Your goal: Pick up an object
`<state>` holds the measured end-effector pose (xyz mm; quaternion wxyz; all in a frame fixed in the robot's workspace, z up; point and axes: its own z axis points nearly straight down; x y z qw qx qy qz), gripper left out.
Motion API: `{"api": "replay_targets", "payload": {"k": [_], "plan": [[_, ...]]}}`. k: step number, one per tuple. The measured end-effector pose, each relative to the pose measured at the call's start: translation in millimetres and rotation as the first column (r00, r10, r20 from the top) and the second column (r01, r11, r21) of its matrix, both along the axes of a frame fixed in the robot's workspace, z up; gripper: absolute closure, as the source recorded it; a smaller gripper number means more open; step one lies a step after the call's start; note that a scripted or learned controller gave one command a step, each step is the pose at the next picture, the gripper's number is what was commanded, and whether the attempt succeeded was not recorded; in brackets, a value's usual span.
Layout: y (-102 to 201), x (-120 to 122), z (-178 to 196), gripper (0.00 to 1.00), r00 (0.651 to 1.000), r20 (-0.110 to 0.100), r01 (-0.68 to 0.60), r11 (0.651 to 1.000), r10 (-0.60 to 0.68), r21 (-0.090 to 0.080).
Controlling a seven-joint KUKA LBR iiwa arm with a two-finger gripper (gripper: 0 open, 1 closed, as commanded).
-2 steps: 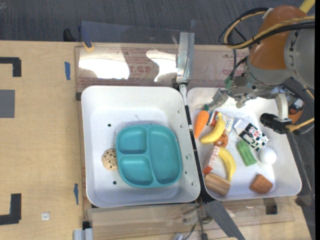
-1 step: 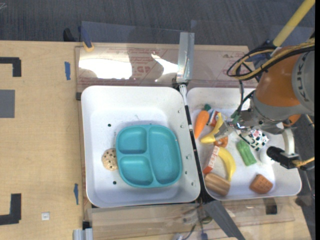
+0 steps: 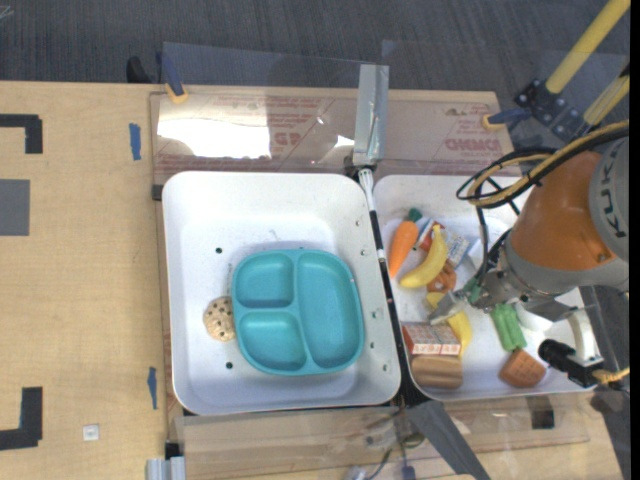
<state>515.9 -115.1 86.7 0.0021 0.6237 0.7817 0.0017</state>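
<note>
A pale wooden bench (image 3: 70, 298) fills the left side, marked with black corner shapes and short strips of blue tape; beyond its far edge lies dark grey carpet (image 3: 300, 8). A clear plastic sheet (image 3: 260, 108) stands along the back of the bins, over brown cardboard.

The left bin (image 3: 190, 208) holds a teal divided plate (image 3: 297, 310) near its middle, and a round cookie (image 3: 219, 318) lies touching the plate's left edge.

The right bin (image 3: 395, 193) holds a cluster of toy food: a carrot (image 3: 401, 247) beside a banana (image 3: 427, 263), a small printed box (image 3: 434, 340) on a tan block (image 3: 437, 370), a green piece (image 3: 507, 326) and a brown piece (image 3: 522, 369).

The arm, with its orange band (image 3: 560, 228), reaches in from the right, and the gripper (image 3: 468, 296) sits low among the food just right of the banana. Whether its fingers are open or closed cannot be told. Yellow poles (image 3: 595, 28) cross the upper right corner.
</note>
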Motion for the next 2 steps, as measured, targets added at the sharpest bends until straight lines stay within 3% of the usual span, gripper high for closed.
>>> {"api": "replay_targets", "payload": {"k": [1, 2], "plan": [[0, 2, 11, 1.00, 1.000, 0.006, 0.002, 1.000, -0.002, -0.001], [93, 31, 100, 1.00, 0.994, 0.001, 0.112, 0.994, -0.112, 0.004]]}}
